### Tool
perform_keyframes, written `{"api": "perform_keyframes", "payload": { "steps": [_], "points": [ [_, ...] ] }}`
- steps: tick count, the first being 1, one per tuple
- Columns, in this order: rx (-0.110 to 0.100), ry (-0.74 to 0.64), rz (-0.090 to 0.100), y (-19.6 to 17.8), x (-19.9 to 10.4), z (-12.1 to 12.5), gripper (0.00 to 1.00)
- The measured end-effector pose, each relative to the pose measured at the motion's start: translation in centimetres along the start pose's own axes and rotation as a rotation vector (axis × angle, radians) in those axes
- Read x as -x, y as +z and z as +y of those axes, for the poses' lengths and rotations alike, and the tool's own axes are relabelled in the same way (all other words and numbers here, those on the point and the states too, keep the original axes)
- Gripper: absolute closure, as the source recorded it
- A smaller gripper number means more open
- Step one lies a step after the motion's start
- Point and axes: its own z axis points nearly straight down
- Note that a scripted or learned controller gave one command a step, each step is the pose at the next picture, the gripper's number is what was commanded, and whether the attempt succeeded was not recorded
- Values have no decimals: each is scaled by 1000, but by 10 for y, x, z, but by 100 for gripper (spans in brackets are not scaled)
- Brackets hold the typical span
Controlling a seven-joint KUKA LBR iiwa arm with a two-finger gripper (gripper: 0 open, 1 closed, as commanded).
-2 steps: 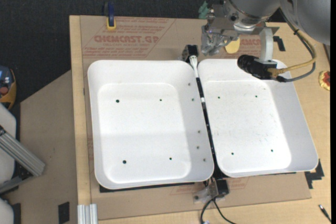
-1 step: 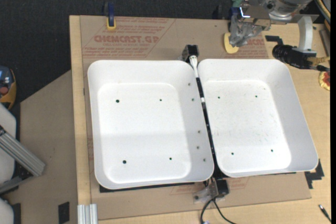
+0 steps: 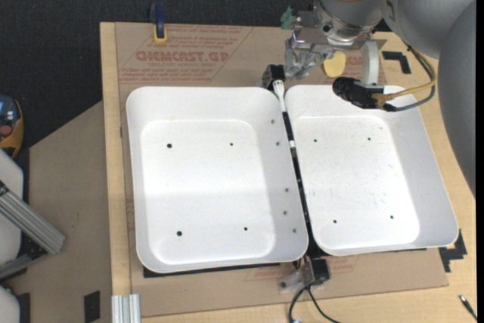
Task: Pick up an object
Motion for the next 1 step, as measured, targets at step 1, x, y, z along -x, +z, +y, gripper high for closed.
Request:
{"api": "perform_keyframes", "payload": {
  "steps": [1],
  "points": [
    [5, 2, 0, -49, -6, -37, 100]
  ]
}}
